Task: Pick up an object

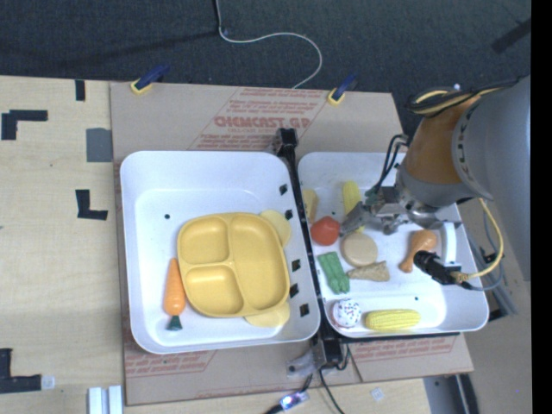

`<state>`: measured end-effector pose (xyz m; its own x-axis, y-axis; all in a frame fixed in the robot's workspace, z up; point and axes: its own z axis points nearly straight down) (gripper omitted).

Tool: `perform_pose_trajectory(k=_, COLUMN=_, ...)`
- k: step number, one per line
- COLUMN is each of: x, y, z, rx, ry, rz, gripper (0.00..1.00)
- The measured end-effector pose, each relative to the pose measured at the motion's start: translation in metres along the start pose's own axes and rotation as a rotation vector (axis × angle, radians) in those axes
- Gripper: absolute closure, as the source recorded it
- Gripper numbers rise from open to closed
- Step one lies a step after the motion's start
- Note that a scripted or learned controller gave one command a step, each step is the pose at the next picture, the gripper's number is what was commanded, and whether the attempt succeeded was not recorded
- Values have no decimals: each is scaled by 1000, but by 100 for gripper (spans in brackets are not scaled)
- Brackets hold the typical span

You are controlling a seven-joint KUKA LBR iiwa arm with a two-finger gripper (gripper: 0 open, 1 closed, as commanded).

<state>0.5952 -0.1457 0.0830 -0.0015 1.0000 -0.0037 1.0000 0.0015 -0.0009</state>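
Note:
My gripper (373, 217) hangs low over the middle of the right bin (457, 313), at the end of the grey arm with the orange band (431, 149). Just below it lies a round beige bun (360, 249). A red tomato (325, 229) is to its left and a yellow piece (349, 195) sits just above left. An orange-brown drumstick (420, 247) lies to its right. I see nothing held in the gripper.
The right bin also holds a green vegetable (334, 272), a tan wedge (371, 272), a corn cob (392, 320) and a white speckled ball (347, 313). In the left bin (142, 188) sit a yellow divided plate (233, 261) and a carrot (174, 290).

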Motion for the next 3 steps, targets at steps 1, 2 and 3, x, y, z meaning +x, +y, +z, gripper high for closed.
perform_pose_trajectory(k=1, x=0, y=1, z=-12, rx=-1, ry=1, rz=-1, gripper=100)
perform_pose_trajectory(k=2, x=-5, y=3, z=-56, rx=-4, ry=3, rz=2, gripper=100)
perform_pose_trajectory(k=3, x=-4, y=0, z=-119, rx=-5, ry=3, rz=0, gripper=100)
